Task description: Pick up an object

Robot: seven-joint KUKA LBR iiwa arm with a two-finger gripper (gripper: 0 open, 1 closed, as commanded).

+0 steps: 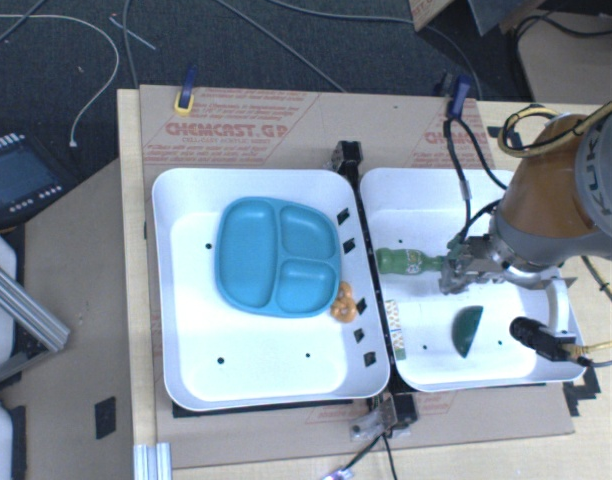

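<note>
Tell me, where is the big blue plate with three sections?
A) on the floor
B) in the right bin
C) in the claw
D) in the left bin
D: the blue plate lies flat in the left bin, beside a small orange thing, while the claw is over the right bin near a green bottle.

This was a robotics lab: loose cables (96, 28) trailed over dark carpet (286, 28), two white bins (186, 368) sat clamped on a cardboard-covered surface (276, 123), aluminium framing (21, 303) stood nearby, and an industrial arm (556, 198) reached in.
</note>
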